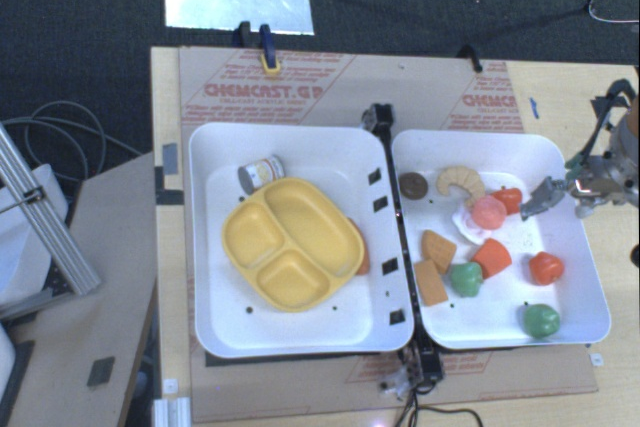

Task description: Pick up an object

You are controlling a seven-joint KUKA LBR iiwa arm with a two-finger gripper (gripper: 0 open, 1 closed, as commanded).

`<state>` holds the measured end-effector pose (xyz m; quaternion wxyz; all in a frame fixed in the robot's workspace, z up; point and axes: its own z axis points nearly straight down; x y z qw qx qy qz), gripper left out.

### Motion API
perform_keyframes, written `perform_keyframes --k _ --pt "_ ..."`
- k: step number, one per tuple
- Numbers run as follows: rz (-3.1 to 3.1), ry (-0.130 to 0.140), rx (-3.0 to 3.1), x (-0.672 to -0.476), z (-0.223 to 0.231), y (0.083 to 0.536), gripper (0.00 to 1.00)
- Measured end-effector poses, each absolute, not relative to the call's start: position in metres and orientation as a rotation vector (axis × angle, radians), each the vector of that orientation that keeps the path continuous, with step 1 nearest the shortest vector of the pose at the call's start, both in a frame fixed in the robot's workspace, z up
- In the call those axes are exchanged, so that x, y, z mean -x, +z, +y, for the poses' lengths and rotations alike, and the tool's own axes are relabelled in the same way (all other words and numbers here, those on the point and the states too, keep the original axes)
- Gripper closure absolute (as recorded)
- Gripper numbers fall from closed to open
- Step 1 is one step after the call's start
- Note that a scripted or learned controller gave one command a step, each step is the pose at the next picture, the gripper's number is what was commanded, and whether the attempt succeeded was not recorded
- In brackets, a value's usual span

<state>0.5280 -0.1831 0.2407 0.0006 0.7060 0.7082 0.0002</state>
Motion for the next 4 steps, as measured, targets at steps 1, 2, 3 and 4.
perform_keyframes --k 1,2,3,4 --pt "2.226 0.004 -2.211 -0.529 -0.183 0.252 1.0" --pt "2.231 0.002 -2.213 -0.501 -0.131 0.247 1.0" --pt "2.229 0.002 -2.214 -0.487 -0.104 0.246 1.0" --pt "2.229 0.002 -2.214 -0.487 -0.084 0.233 1.0"
